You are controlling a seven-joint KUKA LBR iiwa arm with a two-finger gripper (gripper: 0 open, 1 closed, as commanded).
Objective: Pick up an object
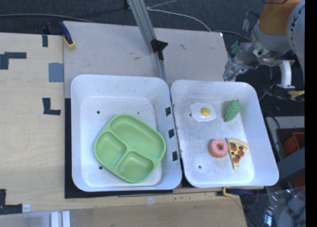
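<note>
The right bin [195, 174] holds a fried egg toy [203, 112], a green bumpy vegetable toy [231, 110], a pink donut [218, 147] and a pizza slice [237, 151]. My gripper [232, 73] hangs just beyond that bin's far right corner, above the bench, under the orange-banded wrist. It is above and slightly right of the green toy, apart from it. Nothing shows between its tips.
The left bin [81, 122] holds a green divided plate [130, 147]. A slanted metal rail [141, 13] runs down to the gap between the bins. Cables and arm hardware crowd the right side beyond the bench.
</note>
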